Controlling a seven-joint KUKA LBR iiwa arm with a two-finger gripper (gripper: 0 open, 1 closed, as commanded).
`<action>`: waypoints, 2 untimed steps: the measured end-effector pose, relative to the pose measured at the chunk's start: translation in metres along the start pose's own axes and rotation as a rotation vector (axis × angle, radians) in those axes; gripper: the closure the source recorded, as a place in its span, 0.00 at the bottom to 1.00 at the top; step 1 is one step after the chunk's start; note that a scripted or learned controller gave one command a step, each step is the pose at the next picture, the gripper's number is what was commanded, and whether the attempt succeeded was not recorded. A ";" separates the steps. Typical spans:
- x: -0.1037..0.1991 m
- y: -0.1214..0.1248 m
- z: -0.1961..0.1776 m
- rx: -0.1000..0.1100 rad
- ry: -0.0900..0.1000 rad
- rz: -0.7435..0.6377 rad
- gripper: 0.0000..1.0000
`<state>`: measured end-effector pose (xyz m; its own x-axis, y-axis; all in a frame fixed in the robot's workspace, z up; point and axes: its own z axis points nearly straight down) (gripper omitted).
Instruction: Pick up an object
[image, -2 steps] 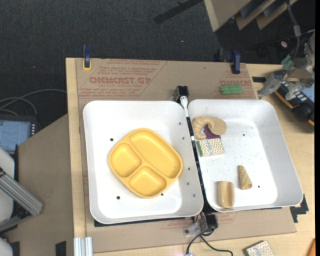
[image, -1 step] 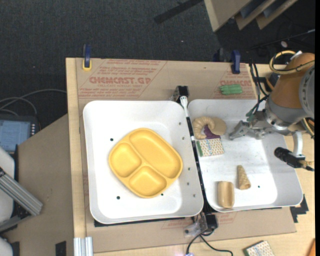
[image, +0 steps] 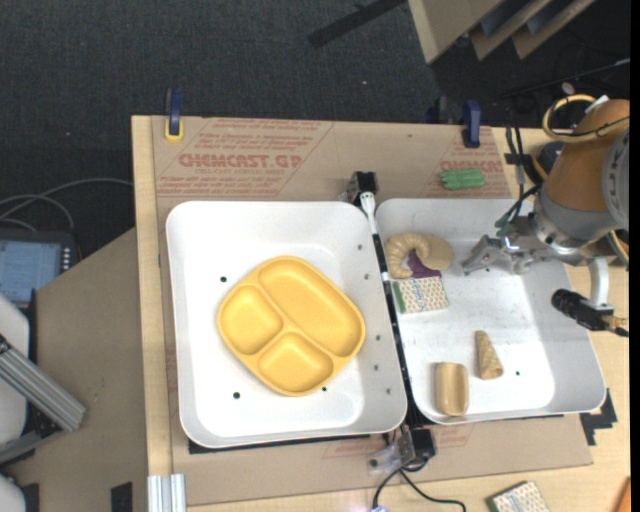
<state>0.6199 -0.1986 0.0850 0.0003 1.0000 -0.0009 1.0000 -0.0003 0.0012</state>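
I inspected the bench from above and found two shallow white bins side by side on a board. The left bin, occupying the centre-left of the frame, held a yellow three-compartment plate lying flat near its middle. The right bin, at the centre-right, held four loose items: a tan croissant-shaped piece at its upper left corner, a small patterned square packet touching it just below, a tan cylinder near the lower edge, and a small tan cone just to the right of that cylinder. My gripper stood over the upper part of the right bin, to the right of the croissant-shaped piece and apart from it, with my grey and orange arm entering from the right edge of the frame. My fingers were spread apart, and nothing lay between them. A green object rested on the board above the right bin. Two blue clamps held the board's upper edge.
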 end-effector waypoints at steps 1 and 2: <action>0.000 0.000 0.000 0.000 0.000 0.000 0.00; 0.000 0.000 0.000 0.000 0.000 0.000 0.00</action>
<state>0.6199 -0.1986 0.0849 0.0002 1.0000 -0.0009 1.0000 -0.0002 0.0012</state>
